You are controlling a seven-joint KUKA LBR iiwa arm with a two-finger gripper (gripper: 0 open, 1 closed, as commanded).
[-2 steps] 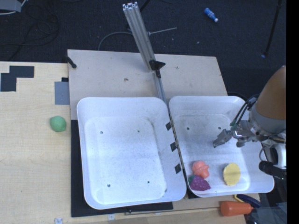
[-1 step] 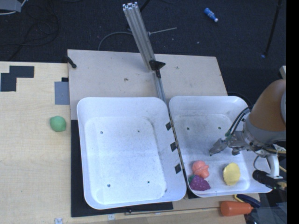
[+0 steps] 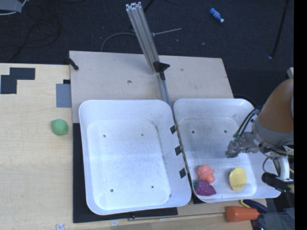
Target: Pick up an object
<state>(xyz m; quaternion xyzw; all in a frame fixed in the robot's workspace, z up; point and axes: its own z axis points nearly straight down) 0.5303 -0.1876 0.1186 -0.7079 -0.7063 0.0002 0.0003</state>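
From the camera view above, the surface [image 3: 33,176] carries two shallow white bins side by side, the left bin [image 3: 91,114] and the right bin [image 3: 211,104], their inner walls touching along the middle where small black clips sit. The grey arm [image 3: 276,116] with its orange band comes in from the right edge, and its gripper [image 3: 233,151] hangs low over the right half of the right bin; whether the fingers are open or closed I cannot tell, since they are small and dark against the bin floor, and nothing can be made out between them. Three things lie near the front wall of the right bin: a pink-orange object [image 3: 205,172], a purple grape-like cluster [image 3: 205,189] touching it just in front, and a yellow object [image 3: 237,178] to their right, apart from both and just in front of the gripper. A green ball [image 3: 59,127] rests on the pale wood well left of the left bin, and an orange object [image 3: 242,213] lies outside the right bin's front edge
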